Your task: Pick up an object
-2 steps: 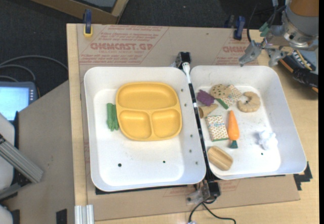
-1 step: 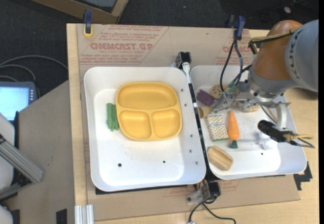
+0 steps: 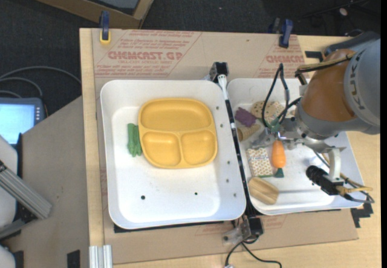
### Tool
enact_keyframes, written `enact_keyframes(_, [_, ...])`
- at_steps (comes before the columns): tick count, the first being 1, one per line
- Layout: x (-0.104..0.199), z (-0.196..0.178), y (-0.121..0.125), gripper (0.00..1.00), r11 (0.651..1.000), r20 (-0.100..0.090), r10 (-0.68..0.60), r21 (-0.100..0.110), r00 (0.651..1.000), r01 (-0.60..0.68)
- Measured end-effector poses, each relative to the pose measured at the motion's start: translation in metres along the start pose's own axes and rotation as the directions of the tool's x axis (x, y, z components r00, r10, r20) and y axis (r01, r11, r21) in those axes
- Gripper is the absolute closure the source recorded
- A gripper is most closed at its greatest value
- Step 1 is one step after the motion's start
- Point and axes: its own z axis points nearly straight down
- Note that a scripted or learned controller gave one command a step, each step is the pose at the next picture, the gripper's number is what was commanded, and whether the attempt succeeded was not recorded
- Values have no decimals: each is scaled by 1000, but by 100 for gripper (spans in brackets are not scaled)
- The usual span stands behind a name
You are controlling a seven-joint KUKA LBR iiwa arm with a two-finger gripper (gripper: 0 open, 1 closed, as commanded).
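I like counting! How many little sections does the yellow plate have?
3. On the yellow plate in the left bin: one wide section across the far side, and two smaller ones side by side along the near side.

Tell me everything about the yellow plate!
The yellow plate is a smooth, plastic-looking tray with rounded corners. It has three sections: one wide section at the far side and two smaller ones nearer the camera. All three look empty. It lies flat in the left bin, toward the far end. A small green toy lies right beside its left edge, close enough to seem to touch it.
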Motion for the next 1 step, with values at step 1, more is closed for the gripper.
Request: enact_keyframes(1, [0, -11, 2, 100, 1000, 0, -1, -3, 1000, 1])
